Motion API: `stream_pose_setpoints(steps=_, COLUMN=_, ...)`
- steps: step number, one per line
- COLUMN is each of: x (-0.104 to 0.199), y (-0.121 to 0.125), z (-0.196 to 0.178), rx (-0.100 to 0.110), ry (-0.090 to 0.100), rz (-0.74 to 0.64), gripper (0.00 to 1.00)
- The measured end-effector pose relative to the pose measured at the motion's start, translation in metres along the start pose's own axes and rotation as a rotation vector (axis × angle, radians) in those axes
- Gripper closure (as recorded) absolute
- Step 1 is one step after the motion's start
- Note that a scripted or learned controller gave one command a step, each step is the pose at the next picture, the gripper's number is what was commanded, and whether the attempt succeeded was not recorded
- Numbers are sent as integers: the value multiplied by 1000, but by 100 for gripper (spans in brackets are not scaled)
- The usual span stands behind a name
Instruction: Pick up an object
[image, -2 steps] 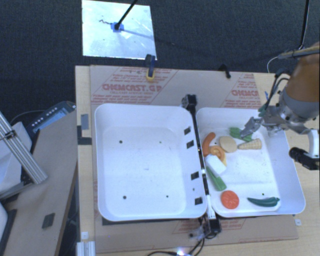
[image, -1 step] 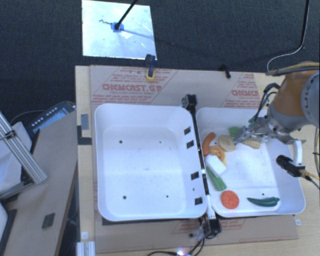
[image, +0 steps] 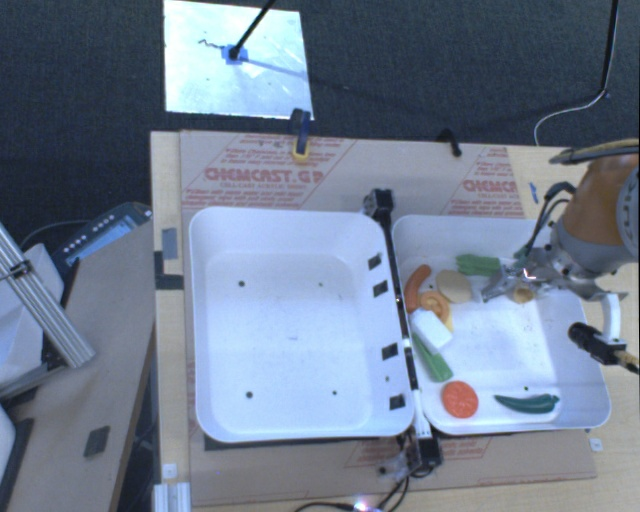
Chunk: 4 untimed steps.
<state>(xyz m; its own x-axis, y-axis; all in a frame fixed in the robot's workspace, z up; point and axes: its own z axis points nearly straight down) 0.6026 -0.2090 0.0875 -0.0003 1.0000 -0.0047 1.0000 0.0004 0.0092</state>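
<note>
Reading "CHEMCAST GP" (red) on board (image: 262, 172)

Claw (image: 508, 285) low in right bin (image: 590, 400) among toy foods (image: 445, 330)

Floor (image: 80, 100) is dark carpet, kind of speckled blue-grey. Far side there's a shiny metal plate (image: 238, 62) lying on it with a black rod coming down onto a little blue spot. A white cable (image: 590, 100) loops across the carpet at far right. The table (image: 170, 200) is light wood with a printed cardboard sheet (image: 262, 172) over the top and a yellow clamp (image: 300, 150) at its far edge. On the left sits an aluminium rail (image: 35, 300) and a grey keypad box (image: 105, 232).
</note>
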Motion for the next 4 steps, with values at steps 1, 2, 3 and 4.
stream_pose_setpoints(steps=1, x=3, y=47, z=2, rx=4, ry=3, rz=-5, gripper=0)
stream_pose_setpoints(steps=2, x=3, y=46, z=-9, rx=2, ry=2, rz=-7, gripper=100)
stream_pose_setpoints(steps=3, x=55, y=71, z=-204, rx=-10, ry=1, rz=-10, gripper=100)
stream_pose_setpoints(steps=4, x=133, y=66, z=-91, rx=14, ry=8, rz=-10, gripper=100)
